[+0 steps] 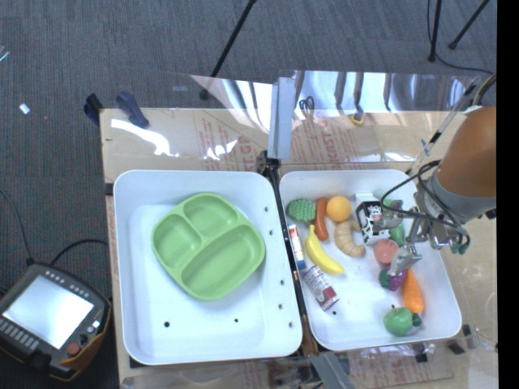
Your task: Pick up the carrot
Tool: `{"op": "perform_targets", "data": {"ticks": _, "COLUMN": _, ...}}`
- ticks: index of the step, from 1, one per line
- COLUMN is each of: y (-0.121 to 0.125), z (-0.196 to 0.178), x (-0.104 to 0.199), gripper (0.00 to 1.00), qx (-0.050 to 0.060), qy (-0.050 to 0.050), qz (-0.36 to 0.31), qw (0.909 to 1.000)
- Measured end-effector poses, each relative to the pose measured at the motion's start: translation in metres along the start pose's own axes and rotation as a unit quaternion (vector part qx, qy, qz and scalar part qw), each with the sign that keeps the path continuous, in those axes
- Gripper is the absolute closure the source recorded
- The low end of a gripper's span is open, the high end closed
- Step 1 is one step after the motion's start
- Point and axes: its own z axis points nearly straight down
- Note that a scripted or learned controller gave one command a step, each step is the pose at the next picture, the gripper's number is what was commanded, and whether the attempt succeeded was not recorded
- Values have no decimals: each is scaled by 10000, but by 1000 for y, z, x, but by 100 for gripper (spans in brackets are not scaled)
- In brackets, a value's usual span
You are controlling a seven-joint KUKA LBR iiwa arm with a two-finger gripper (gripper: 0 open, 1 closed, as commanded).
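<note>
- Over the right-hand white bin (369, 340), the camera view has the gripper (408, 258) hanging low among the toy food, with the grey wrist and orange band rising behind it toward the right edge.
- Just beyond the fingertips, on the side toward the bin's near wall, lies the carrot (413, 292), orange, resting on the bin floor with its long axis running roughly toward the near edge.
- Nothing shows between the fingers; the carrot sits on the floor, so I judge the pick not yet made and the whole lift still to do.
- How wide the fingers stand I cannot tell: they are small and dark against the clutter.
- Close beside the fingertips on the left sits a purple piece (392, 279), touching or nearly touching the carrot's upper end, and a pink round piece (385, 251) lies just above that.
- Further past the carrot, near the bin's corner, is a green apple (400, 321).
- Well apart to the left of the fingers are a banana (321, 253), a croissant (349, 238) and a small orange fruit (338, 208).
- Across the divider, the other bin holds a green divided plate (208, 245).
</note>
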Motion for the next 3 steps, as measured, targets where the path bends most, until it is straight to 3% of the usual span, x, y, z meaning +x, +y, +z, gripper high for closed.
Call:
{"op": "perform_targets", "data": {"ticks": 1, "y": -9, "z": -12, "x": -23, "gripper": 0, "qx": 8, "qy": -32, "qz": -284, "qw": 9996}}
{"op": "perform_targets", "data": {"ticks": 2, "y": -16, "z": 13, "x": 56, "gripper": 0, "qx": 62, "qy": -293, "qz": 62, "qw": 9995}}
{"op": "perform_targets", "data": {"ticks": 3, "y": -2, "z": 26, "x": 9, "gripper": 0, "qx": 4, "qy": -29, "qz": -169, "qw": 9999}}
